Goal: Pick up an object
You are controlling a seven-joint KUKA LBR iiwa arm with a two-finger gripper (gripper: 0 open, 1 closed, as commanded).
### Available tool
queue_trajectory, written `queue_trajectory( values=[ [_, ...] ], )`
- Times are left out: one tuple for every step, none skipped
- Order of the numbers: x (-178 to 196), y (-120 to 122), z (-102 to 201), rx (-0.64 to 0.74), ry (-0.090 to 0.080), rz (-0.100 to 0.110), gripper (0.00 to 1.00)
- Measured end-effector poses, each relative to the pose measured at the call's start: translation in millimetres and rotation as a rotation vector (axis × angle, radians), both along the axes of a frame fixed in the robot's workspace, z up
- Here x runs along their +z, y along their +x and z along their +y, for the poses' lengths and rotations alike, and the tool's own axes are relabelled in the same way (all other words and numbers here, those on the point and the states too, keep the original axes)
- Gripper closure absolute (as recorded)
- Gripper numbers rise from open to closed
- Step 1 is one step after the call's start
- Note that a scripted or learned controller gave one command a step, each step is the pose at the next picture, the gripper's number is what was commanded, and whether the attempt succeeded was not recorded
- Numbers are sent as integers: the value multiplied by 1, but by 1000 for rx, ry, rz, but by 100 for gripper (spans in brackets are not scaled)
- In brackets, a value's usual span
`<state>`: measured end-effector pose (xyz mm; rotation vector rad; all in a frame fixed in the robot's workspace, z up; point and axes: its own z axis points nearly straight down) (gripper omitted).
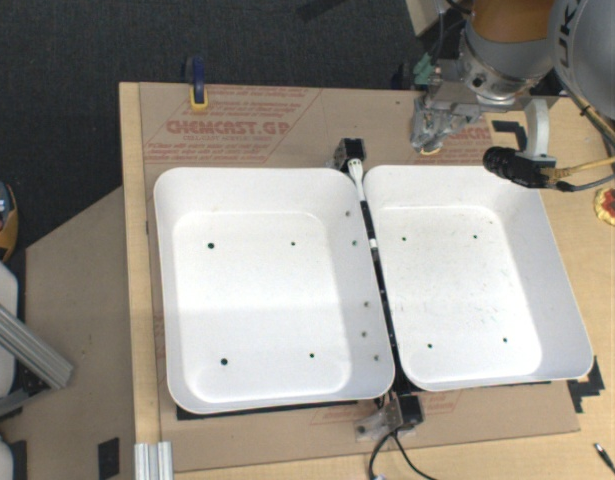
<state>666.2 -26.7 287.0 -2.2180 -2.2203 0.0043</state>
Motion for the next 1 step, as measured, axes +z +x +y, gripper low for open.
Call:
queue_trajectory(
  values=[
    [29,1,-56,-2,-2,-9,100]
  ],
)
